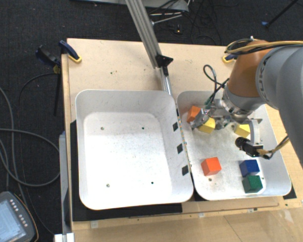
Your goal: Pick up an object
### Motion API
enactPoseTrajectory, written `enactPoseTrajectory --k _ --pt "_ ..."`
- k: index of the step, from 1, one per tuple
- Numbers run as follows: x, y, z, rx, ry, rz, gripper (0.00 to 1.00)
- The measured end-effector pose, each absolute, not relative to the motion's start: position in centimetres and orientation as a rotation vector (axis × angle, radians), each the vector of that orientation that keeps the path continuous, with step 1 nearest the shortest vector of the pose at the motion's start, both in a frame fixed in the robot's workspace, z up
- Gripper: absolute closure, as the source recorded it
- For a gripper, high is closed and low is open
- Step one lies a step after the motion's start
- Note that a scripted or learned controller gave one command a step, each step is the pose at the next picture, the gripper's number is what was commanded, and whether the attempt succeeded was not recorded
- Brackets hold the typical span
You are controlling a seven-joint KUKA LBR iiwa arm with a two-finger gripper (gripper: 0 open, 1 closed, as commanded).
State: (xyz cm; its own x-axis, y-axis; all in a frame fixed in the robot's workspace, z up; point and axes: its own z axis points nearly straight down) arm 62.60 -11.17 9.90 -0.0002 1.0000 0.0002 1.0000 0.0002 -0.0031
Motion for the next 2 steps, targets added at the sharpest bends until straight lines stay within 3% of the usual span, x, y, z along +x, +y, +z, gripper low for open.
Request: enactPoseTrajectory --k 1,2 --pt "62.7 -11.3 11.2 -2.224 -2.221 0.0 1.0" --pt "63.4 -10.9 15.7 -2.221 -2.226 -0.004 1.0"
